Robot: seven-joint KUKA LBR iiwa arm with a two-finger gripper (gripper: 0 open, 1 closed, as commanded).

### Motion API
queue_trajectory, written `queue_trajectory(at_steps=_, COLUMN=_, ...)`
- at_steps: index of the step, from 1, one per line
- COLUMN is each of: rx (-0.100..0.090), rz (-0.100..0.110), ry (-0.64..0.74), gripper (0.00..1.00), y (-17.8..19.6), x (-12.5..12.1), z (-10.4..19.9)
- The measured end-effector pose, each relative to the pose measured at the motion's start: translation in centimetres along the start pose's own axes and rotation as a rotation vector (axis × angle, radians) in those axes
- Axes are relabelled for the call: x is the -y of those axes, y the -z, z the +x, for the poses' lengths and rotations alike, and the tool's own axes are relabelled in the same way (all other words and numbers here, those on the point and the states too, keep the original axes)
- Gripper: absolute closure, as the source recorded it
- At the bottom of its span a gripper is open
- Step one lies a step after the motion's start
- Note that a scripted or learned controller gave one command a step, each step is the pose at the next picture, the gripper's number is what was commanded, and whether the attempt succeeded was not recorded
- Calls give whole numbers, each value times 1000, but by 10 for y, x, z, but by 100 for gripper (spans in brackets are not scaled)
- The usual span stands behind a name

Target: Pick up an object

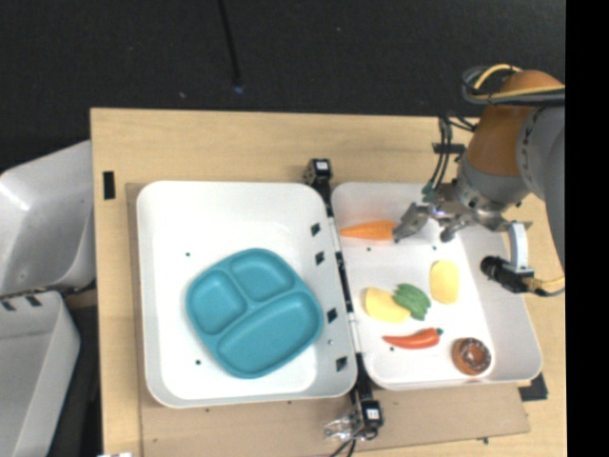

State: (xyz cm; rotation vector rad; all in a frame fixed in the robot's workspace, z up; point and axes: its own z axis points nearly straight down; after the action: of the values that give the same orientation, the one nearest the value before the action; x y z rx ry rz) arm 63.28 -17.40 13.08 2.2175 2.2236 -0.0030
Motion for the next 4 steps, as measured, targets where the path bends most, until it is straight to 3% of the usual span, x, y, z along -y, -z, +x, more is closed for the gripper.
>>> queue_trajectory(at_steps=1, rx=0, rz=1, ry=-2, gripper=0, y=-31, x=0, z=-1)
queue_trajectory(at_steps=2, rx=1, rz=-4, ry=-1, gripper=100, y=-18, x=-1, z=-2)
queue_trajectory(at_steps=4, rx=0, rz=-7, ry=0, gripper=100, y=94, x=7, z=1)
